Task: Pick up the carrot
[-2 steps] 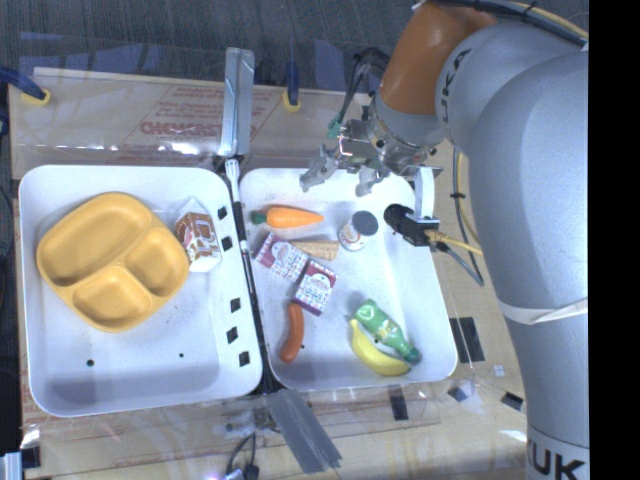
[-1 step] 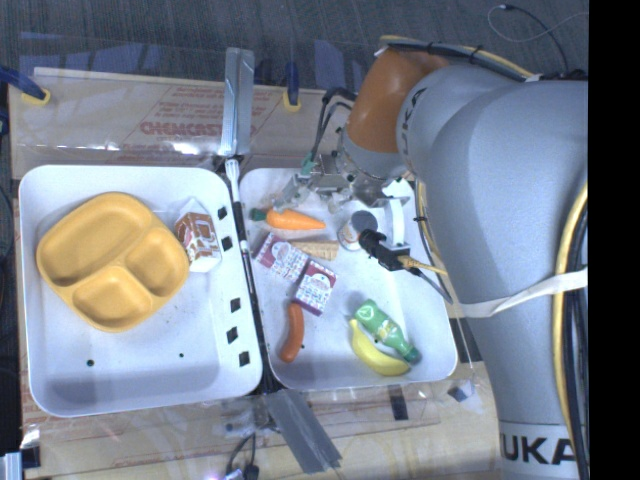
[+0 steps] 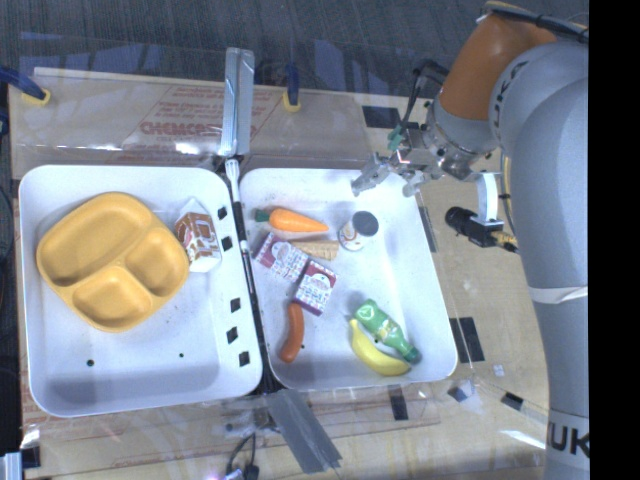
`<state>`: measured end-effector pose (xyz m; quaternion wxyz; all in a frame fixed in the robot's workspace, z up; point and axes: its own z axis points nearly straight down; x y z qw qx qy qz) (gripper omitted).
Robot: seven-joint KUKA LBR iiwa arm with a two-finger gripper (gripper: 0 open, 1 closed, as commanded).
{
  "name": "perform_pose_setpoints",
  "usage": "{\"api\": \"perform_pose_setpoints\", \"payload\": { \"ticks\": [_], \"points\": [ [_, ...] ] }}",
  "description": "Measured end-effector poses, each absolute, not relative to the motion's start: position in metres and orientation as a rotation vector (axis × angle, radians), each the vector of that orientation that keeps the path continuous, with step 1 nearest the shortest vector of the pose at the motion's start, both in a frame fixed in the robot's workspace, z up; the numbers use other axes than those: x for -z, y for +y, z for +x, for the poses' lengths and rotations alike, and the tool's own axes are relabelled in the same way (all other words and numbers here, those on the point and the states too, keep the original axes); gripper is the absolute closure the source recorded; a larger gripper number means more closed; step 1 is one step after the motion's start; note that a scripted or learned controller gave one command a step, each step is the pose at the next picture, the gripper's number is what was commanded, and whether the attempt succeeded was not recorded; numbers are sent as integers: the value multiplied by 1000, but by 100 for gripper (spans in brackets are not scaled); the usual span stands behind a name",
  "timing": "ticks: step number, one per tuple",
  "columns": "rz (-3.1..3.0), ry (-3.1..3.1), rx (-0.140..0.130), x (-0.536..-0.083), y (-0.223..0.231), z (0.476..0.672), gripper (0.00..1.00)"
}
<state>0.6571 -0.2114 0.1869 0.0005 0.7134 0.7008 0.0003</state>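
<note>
My station sits on a light wooden bench (image 3: 470,298), its surface marked with short strips of black tape (image 3: 466,339) near the right bin's edge. Two shallow white bins rest on it side by side — the left bin (image 3: 50,388) and the right bin (image 3: 425,268) — touching along a centre seam where a grey metal bar (image 3: 238,103) stands upright. Behind the bins lies a clear plastic sheet (image 3: 180,118) bearing red print, read mirrored from here. Blue clamps (image 3: 30,88) hold the far corner. Beyond the bench, the floor (image 3: 150,8) is dark grey carpet — evenly lit, no hard shadows.
</note>
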Motion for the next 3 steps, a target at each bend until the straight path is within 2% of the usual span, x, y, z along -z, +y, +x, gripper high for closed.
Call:
{"api": "perform_pose_setpoints", "payload": {
  "ticks": [1,2,3],
  "points": [
    [2185,2260,2,-249,-109,626,0],
    [1964,2457,4,-170,-114,657,0],
    [1958,2461,5,-181,-114,657,100]
  ]
}}
